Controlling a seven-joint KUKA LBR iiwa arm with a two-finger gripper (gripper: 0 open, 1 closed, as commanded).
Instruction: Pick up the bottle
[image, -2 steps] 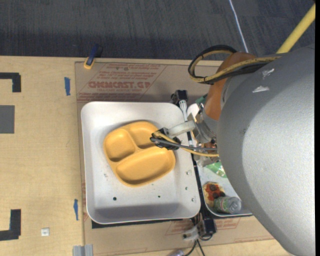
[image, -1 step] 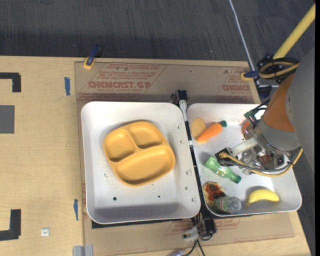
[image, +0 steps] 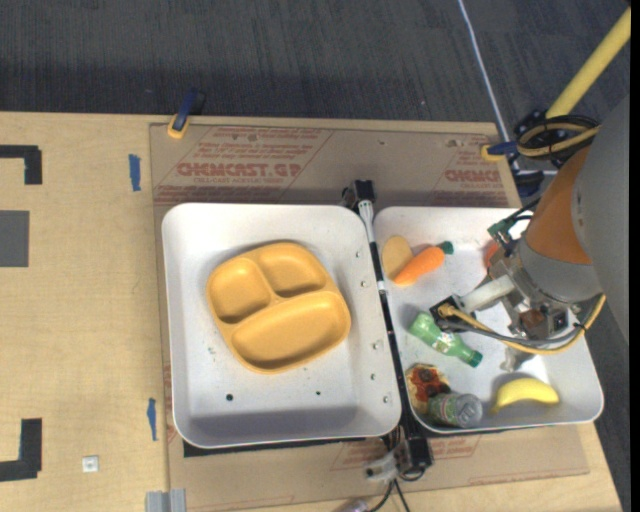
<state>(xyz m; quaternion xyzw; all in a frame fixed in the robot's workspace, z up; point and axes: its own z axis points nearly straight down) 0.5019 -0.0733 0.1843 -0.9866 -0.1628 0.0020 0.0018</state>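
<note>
A small green bottle (image: 445, 338) lies on its side in the middle of the right bin (image: 585, 405), its neck pointing down-right. The arm comes in from the right, and my gripper (image: 522, 332) hangs over the bin's right part, just right of the green bottle and apart from it. Nothing shows between its tips. A clear crumpled bottle (image: 457, 408) lies at the bin's front edge.
In the right bin an orange carrot (image: 418, 263) and a pale rounded piece (image: 396, 251) lie at the back left. A yellow banana (image: 526, 393) sits at the front right, below the gripper. The left bin (image: 185, 330) holds a yellow divided plate (image: 277, 303).
</note>
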